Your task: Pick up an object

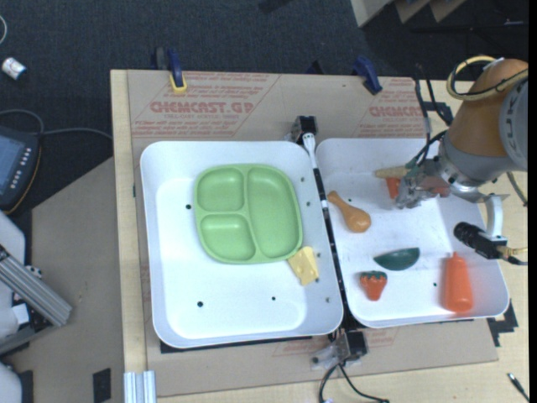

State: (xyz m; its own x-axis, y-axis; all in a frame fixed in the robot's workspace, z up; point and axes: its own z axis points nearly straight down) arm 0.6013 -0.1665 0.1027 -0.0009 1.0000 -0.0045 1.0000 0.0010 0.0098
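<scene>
My gripper hangs low over the upper part of the right bin, its fingers down among a small orange piece and a tan stick-like item. A tan drumstick-shaped toy lies to its left. Lower in the same bin sit a dark green piece, a red strawberry and an orange bottle. Nothing can be seen held between the fingers.
The left bin holds a green divided plate and a yellow piece by its right wall. A black clamp sits at the bins' top junction. The arm's orange band fills the right edge above the bin.
</scene>
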